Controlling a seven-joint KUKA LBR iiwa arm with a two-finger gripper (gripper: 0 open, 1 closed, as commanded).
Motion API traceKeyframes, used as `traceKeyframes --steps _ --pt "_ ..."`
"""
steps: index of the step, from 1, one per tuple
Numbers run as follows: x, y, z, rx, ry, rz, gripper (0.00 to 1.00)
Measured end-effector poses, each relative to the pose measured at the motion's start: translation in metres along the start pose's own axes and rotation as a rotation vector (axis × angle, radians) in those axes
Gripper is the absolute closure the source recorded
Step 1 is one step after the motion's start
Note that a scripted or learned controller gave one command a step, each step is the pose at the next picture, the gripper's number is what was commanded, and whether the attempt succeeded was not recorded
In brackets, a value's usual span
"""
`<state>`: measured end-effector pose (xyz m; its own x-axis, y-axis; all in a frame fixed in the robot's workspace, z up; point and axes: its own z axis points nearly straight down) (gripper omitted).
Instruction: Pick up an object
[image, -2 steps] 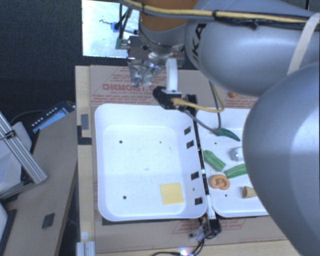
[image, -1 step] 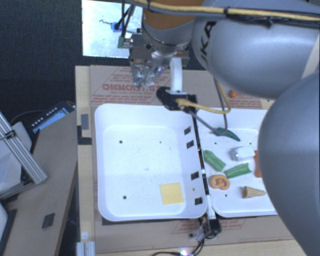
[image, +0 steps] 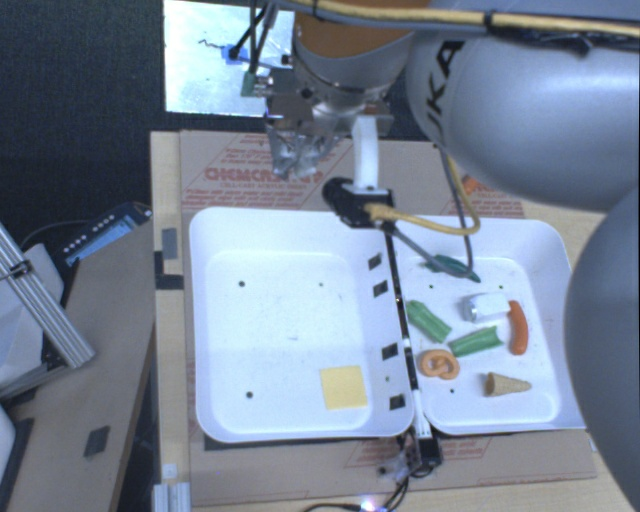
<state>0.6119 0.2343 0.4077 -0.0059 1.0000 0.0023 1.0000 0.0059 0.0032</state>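
My gripper (image: 296, 158) hangs high above the back edge of the left bin (image: 215, 330), its metal fingers pointing down with nothing seen between them. A yellow cheese slice (image: 343, 387) lies flat near the left bin's front right corner. The right bin (image: 545, 245) holds a red sausage (image: 517, 327), two green pieces (image: 428, 320) (image: 474, 341), a white block (image: 482, 306), an orange pretzel (image: 438, 364), a tan cone (image: 507, 384) and a dark green item (image: 452, 266).
The large grey arm (image: 530, 90) covers the upper right of the view and part of the right bin. A yellow cable (image: 425, 225) and black bracket (image: 350, 200) hang over the divider. A metal rail (image: 35, 305) and a blue device (image: 100, 232) sit at the left.
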Motion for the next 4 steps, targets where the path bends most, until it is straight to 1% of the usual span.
traceKeyframes --steps 1,2,3,4 --pt "0.000 -0.026 0.020 0.004 -0.002 0.001 1.00" --pt "-0.001 -0.049 0.060 0.006 -0.003 0.001 1.00" --pt "0.001 -0.069 0.030 0.000 0.000 0.000 1.00" --pt "-0.009 -0.088 0.029 0.004 -0.001 0.004 1.00"
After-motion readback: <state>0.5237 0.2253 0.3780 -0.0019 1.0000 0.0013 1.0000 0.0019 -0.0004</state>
